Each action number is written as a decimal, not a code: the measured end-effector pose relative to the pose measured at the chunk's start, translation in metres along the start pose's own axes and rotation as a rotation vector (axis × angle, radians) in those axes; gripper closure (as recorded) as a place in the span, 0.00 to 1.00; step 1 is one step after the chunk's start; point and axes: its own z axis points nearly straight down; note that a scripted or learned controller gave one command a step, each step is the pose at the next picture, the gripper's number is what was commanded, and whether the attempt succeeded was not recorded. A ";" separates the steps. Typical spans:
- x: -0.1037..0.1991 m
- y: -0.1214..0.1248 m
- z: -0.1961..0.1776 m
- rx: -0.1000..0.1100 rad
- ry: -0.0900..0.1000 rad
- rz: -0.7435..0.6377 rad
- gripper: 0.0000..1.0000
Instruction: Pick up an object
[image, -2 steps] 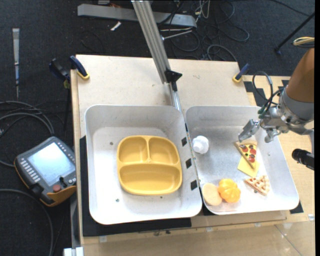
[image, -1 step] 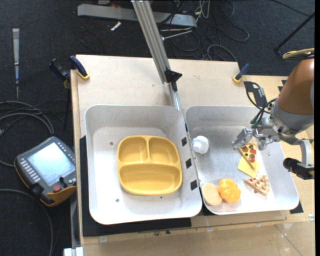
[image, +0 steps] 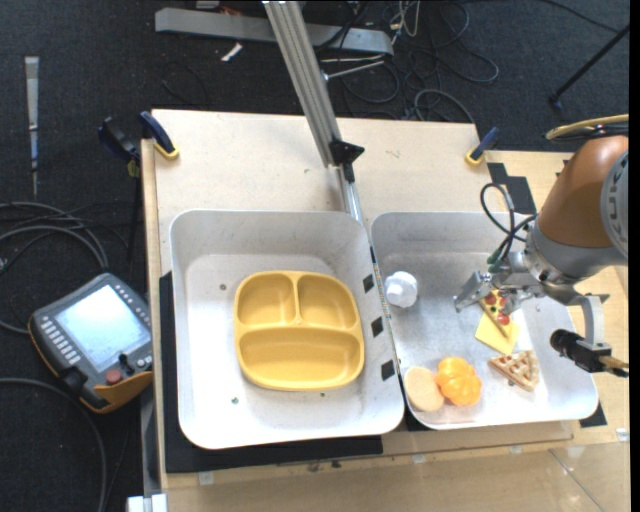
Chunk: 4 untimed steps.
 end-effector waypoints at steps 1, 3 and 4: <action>0.000 0.001 -0.013 -0.006 -0.001 0.000 1.00; 0.007 -0.002 -0.118 -0.011 -0.003 -0.004 1.00; 0.053 -0.003 -0.110 -0.005 0.000 -0.008 1.00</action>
